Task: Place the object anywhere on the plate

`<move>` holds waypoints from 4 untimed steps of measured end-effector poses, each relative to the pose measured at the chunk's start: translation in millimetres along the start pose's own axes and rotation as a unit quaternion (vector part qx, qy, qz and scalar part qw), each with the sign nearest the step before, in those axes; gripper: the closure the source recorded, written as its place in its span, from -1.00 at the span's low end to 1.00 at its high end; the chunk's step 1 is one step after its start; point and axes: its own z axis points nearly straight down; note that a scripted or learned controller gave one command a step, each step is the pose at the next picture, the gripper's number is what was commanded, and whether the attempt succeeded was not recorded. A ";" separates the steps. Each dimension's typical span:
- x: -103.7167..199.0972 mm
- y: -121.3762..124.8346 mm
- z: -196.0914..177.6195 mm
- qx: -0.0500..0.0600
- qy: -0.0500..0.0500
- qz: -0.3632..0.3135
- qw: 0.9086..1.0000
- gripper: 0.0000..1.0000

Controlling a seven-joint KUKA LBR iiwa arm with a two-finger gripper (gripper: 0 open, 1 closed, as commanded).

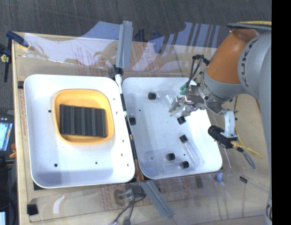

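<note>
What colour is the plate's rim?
Yellow-orange, around a dark ribbed centre; the plate shows in the camera view.

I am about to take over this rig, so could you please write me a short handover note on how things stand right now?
Hand: over the upper part of the right bin; whether it is open or grips anything cannot be told.
Plate: yellow, with a dark ribbed insert, in the left bin.
Objects: small black caps and clear pieces lie scattered in the right bin.
Done: nothing is on the plate yet.
Left: grasp one object, carry it across, set it on the plate.
</note>
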 end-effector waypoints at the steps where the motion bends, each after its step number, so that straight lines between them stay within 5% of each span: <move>1: 57.0 23.2 -29.4 -0.001 0.000 -0.078 0.997 1.00; 2: 111.6 57.7 -36.5 -0.001 0.000 -0.176 0.984 1.00; 3: 111.6 57.7 -36.5 -0.001 0.000 -0.176 0.984 -1.00; 4: 155.9 41.4 -33.1 0.001 0.000 -0.196 0.981 -1.00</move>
